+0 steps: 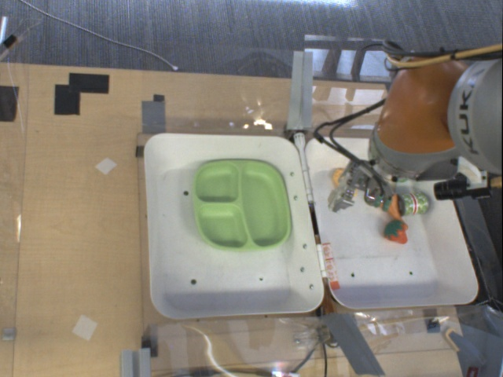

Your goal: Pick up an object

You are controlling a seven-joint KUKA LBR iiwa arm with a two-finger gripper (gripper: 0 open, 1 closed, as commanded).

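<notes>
The left bin [165,281] holds a green plate [240,204] with three compartments. The right bin [409,285] holds a small orange toy [396,231] near its middle and a green-white can [414,204] just above it. The can lies on its side, long axis left to right. The gripper [346,195] hangs over the right bin's left part; whether it is clenched I cannot tell.

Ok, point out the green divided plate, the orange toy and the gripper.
green divided plate [240,204], camera view, centre divider.
orange toy [395,231], camera view, its middle.
gripper [343,199], camera view, between the fingers.
</notes>
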